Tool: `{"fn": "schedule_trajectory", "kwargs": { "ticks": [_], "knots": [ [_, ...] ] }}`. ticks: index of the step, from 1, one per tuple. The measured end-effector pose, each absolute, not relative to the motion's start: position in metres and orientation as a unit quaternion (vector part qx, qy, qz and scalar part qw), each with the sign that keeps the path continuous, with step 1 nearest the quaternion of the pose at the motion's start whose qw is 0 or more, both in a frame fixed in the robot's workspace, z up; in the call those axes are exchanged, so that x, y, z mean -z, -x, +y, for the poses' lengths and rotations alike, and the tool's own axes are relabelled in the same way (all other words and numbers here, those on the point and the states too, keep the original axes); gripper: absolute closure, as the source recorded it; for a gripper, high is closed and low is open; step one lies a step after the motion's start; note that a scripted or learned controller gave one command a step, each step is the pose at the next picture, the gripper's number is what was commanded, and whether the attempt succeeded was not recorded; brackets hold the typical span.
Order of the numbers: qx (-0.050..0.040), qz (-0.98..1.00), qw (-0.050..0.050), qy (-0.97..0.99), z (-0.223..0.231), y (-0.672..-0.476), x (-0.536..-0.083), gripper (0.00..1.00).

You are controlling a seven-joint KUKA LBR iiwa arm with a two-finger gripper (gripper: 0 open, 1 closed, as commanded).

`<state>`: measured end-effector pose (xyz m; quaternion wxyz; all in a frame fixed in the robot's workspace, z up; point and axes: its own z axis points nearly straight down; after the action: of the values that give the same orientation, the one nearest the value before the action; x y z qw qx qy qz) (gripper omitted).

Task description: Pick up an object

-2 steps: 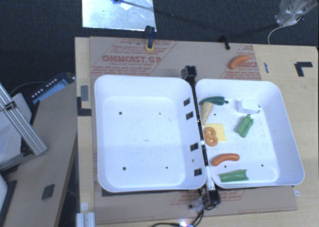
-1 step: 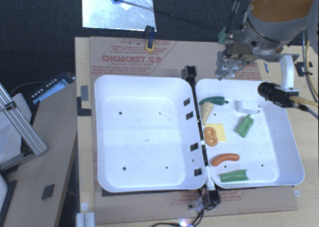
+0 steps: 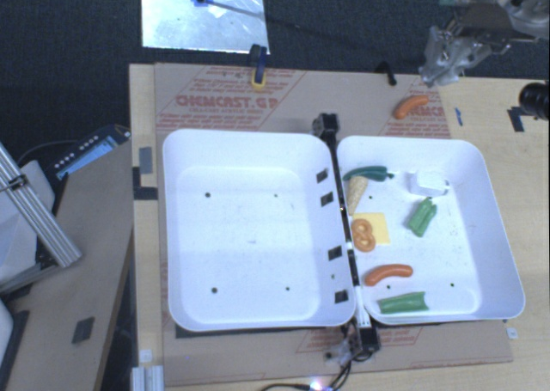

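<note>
The right bin (image 3: 490,209) holds several small toy foods: a dark green pepper (image 3: 368,174), a tan cone (image 3: 356,192), a white piece (image 3: 427,182), a green pickle (image 3: 421,216), a yellow cheese square (image 3: 376,224) with an orange pretzel (image 3: 363,235) on its left edge, an orange sausage (image 3: 388,274) and a green pod (image 3: 402,302). Another orange sausage (image 3: 411,106) lies on the board behind the bin. My gripper (image 3: 440,65) hangs high at the top right, beyond the bin's far edge and just above and right of that outer sausage. Nothing shows in its grasp.
The left bin (image 3: 249,235) sits beside the right one, with a black hinge strip (image 3: 339,209) between them. A yellow and blue clamp (image 3: 258,67) stands at the board's far edge, and a shiny sheet (image 3: 202,3) lies behind it.
</note>
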<state>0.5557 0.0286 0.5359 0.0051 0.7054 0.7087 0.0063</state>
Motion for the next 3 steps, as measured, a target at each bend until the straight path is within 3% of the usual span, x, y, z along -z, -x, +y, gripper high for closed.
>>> {"fn": "schedule_trajectory", "kwargs": {
  "ticks": [1, 2, 3],
  "knots": [
    [-0.0022, 0.708, 0.003, -0.706, 0.022, -0.652, -0.535, 1.0],
    [-0.0001, 0.705, 0.003, -0.71, -0.123, -0.634, -0.536, 1.0],
    [0.0026, 0.71, -0.005, -0.704, -0.025, -0.605, -0.377, 1.0]
  ]
}}
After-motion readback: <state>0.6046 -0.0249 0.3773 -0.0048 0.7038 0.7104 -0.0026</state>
